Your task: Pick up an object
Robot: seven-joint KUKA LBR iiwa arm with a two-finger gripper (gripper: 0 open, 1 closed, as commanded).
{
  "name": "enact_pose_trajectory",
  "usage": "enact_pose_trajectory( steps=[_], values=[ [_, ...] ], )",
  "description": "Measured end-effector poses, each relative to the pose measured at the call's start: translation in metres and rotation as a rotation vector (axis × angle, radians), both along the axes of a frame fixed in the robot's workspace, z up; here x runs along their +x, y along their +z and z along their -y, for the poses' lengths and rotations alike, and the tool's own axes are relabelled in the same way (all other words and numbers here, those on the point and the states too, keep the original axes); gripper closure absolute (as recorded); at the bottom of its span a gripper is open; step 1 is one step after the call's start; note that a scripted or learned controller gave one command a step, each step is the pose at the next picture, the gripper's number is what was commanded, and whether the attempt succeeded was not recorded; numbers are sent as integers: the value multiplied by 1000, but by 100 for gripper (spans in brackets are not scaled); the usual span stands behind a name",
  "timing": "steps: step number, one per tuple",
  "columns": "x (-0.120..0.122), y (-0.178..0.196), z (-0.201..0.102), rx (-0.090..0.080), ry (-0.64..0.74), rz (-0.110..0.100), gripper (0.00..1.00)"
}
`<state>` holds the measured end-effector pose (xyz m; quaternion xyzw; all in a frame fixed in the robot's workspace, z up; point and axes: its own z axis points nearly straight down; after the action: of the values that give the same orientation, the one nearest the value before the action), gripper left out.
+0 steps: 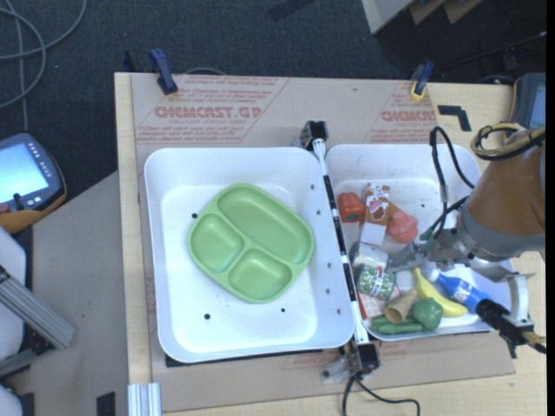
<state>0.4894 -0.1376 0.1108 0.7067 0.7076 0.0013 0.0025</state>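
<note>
The cardboard-topped desk point(260, 111) carried two shallow white plastic bins, clamped side by side so neither could slide. The left bin point(165, 232) held a light green divided plate point(251, 243). The right bin point(395, 156) held a jumble of toy food, a yellow plastic banana point(434, 295) among it. Over that heap hung the claw point(427, 250); I couldn't tell its state.

The grey arm point(507, 211) enters from three o'clock, its orange band above the wrist, and bends down toward nine o'clock. The gripper point(414, 251) hangs low at its end, fingers too obscured to read.
</note>
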Motion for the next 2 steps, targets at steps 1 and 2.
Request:
enact_pose_trajectory(
  steps=[1, 2],
  values=[
    [63, -28, -20, 0, 4, -1, 0],
    [89, -26, -34, 1, 2, -3, 0]
  ],
)
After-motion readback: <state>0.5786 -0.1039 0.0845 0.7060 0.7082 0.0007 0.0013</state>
